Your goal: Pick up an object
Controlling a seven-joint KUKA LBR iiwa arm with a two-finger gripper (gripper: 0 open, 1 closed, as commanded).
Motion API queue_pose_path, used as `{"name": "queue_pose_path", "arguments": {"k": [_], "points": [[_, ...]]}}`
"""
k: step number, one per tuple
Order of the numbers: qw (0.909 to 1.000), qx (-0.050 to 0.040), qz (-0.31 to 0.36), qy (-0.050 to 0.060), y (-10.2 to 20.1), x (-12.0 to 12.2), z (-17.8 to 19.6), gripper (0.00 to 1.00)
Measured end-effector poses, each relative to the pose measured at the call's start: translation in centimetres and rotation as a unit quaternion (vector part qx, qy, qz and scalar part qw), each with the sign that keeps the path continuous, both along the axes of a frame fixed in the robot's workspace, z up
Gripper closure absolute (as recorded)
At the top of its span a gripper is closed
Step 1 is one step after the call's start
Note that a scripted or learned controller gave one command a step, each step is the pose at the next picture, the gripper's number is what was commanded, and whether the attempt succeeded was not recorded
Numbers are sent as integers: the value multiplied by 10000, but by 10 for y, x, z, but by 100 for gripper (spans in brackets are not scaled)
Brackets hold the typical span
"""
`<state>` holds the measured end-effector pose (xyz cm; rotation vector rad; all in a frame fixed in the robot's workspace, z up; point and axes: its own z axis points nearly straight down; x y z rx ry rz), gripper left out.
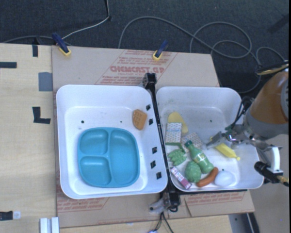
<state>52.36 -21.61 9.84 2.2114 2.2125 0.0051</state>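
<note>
My gripper hangs low in the right bin, near its right side. Just below and to the right of it lies a yellow banana-shaped toy. Toward the bin's middle I see a green bottle, a round green toy, a leafy green toy, a red sausage and a white egg. A pale yellow piece and a checkered packet lie further back. I see nothing held in the gripper.
The left bin holds a blue divided plate and a tan waffle-like piece near the black divider. A small pink packet lies at the right bin's front left. Cables run behind the bench.
</note>
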Motion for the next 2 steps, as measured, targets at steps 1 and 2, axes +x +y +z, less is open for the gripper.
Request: {"name": "queue_pose_path", "arguments": {"k": [1,2], "points": [[10000,36,2,64,2,-3,5,100],[10000,43,17,60,108,30,41,100]]}}
